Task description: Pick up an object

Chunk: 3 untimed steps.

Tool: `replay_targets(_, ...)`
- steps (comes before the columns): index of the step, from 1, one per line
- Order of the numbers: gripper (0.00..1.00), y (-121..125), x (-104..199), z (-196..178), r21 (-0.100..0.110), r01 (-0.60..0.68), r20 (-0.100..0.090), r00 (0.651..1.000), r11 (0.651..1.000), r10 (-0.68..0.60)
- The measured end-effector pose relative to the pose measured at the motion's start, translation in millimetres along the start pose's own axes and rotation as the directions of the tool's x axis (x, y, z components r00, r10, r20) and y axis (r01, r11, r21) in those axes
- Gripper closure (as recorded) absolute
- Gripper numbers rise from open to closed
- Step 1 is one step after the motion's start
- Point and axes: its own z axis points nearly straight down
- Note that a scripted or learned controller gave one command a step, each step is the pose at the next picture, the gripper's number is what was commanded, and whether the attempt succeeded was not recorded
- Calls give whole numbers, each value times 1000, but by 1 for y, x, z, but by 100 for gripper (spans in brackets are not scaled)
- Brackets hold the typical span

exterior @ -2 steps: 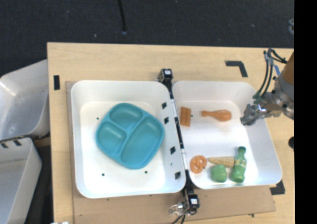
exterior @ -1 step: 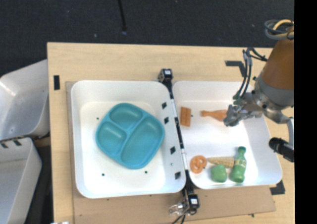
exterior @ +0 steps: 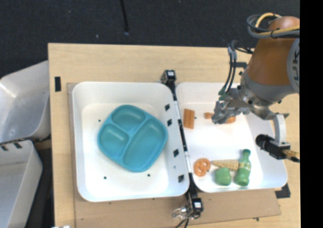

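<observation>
While the arm [exterior: 270, 68] reaches in from your right, its hand [exterior: 220, 116] sits low over the right bin [exterior: 262, 171], at a small orange piece [exterior: 209, 115].

You see that orange piece just left of the hand near the bin's far side, with another bit of orange [exterior: 231, 119] showing under the hand, but you cannot tell whether the fingers are apart or closed, nor whether they touch either piece. An orange block [exterior: 189, 118] lies near the bin's left wall. Along the near side you find an orange pretzel [exterior: 201, 166], a tan cone [exterior: 225, 163], a green ball [exterior: 222, 176] and a green bottle [exterior: 243, 168], close together. A blue divided plate [exterior: 132, 137] lies in the left bin [exterior: 81, 171], and both bins rest on the wooden table [exterior: 126, 60].
</observation>
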Motion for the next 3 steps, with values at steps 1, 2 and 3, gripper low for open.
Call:
replay_targets(1,100,11,50,-5,0,1,-1,1000,1000,-1)
replay_targets(2,100,19,107,-1,0,0,0,1000,1000,0)
replay_targets(3,100,26,152,7,0,-2,1,1000,1000,2)
